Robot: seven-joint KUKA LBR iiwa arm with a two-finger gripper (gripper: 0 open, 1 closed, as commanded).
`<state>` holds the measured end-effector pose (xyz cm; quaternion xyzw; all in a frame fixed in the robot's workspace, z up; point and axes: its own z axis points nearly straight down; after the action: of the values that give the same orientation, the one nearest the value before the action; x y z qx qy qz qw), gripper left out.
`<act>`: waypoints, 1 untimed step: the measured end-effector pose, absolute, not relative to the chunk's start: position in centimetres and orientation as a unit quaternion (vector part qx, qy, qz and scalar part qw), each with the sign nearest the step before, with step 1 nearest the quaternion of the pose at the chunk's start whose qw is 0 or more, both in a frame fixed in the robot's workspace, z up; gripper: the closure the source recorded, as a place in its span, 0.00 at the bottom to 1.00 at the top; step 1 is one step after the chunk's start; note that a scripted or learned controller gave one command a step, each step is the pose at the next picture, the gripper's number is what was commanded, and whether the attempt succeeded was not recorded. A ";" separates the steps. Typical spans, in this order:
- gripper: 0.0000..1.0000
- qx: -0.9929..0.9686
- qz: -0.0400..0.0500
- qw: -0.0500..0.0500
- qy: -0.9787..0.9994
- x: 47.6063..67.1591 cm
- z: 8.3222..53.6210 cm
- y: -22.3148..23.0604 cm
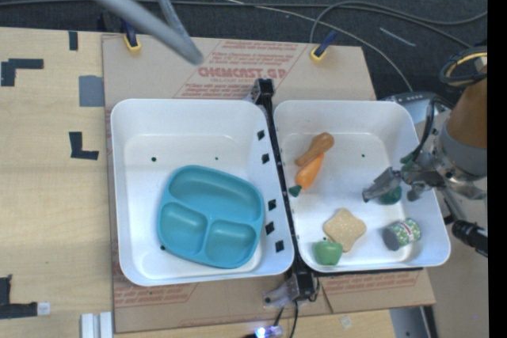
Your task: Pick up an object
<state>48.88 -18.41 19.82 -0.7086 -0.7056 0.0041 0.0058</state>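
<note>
Can (402, 233), small, grey with green-patterned label, on its side near hand (386, 190).

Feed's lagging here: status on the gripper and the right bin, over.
Gripper low over right bin, right side, nothing seen between fingers. Carrot, cracker, green piece, small can all loose. Can and cracker close by.

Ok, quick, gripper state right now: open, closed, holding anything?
Gripper: low over the right bin, near its right wall; open or closed cannot be told, and nothing is seen held.
</note>
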 end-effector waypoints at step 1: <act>0.00 -0.707 0.001 0.001 -0.707 49.2 20.4 -18.4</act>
<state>49.19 -18.38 20.43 -0.7072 -0.7070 0.0009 0.0006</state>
